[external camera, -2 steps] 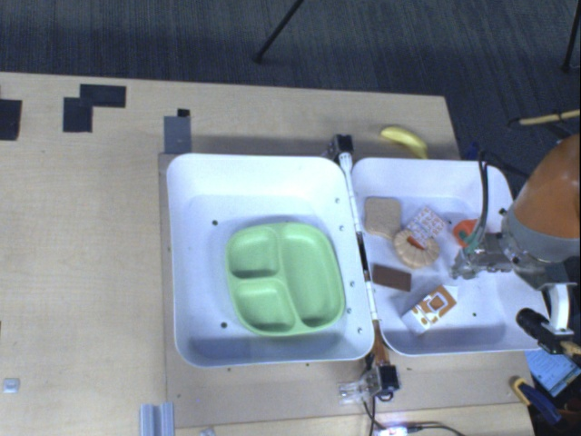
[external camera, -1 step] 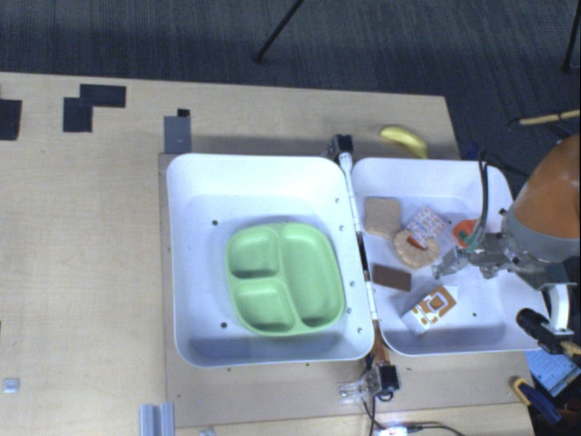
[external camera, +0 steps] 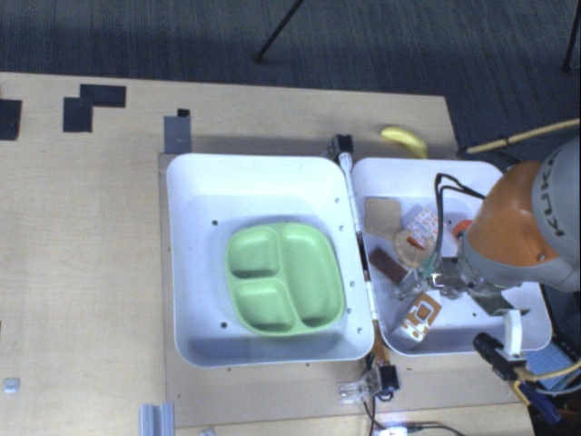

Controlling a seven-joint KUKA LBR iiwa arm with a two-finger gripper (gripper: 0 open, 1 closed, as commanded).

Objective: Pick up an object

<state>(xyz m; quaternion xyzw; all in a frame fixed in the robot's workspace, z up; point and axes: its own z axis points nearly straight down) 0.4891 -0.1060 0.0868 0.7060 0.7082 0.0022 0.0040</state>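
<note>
Two shallow white plastic bins sit side by side on the pale wooden bench [external camera: 82, 271]. The left bin [external camera: 195, 243] holds one thing: a light green plastic plate with three sections [external camera: 284, 277]. The plate lies flat in the middle, with bare white floor all around it, most of it near the top rim.

The right bin [external camera: 531, 330] is much more crowded. The grey arm with the orange band [external camera: 508, 225] reaches in from the right and covers most of that bin's right half. Its gripper [external camera: 425, 278] hangs low over the middle of the bin, close to the small things there. It is too small and blurry to tell how far apart the jaws are, or whether they hold anything.

Four small things can be counted in the right bin. A tan square piece [external camera: 382, 213] lies near the top left corner. A clear round wrapped thing with red and white marks [external camera: 416, 234] sits just beside it. A dark brown bar [external camera: 388, 263] lies near the left wall. A small brown and white packet [external camera: 420, 314] rests near the bottom rim, just below the gripper.

One yellow banana [external camera: 403, 139] lies on the bench past the top rim of the right bin.
</note>
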